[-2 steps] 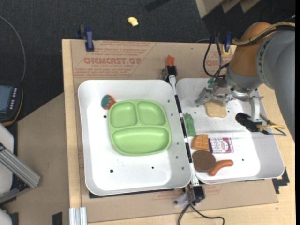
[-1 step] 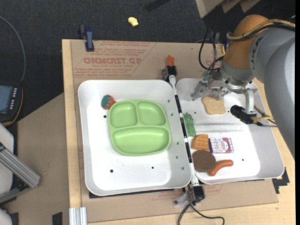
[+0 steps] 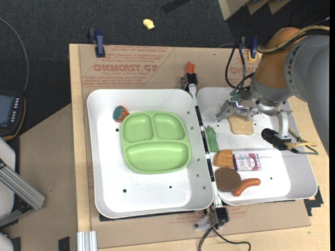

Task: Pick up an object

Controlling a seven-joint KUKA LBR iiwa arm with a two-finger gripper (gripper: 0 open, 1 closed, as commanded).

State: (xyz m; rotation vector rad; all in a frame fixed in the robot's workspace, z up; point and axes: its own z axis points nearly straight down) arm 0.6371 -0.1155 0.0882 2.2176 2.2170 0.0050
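At the upper part of the right bin point(image 3: 301, 184), I saw the gripper point(image 3: 242, 110) above a tan slice point(image 3: 241, 125); its opening I could not tell.

Red print on the brown board point(image 3: 131, 67) under the bins reads "CHEMCAST GP", partly cut off.

We see a bench point(image 3: 131, 61) topped with brown cardboard printed in red lettering. Two shallow white bins rest directly on it, side by side and touching along their inner edges: the left bin point(image 3: 104, 177) and the right bin point(image 3: 293, 184). A blue clamp point(image 3: 97, 40) grips the bench's far left edge, and another blue clamp point(image 3: 254, 47) sits at the far right.
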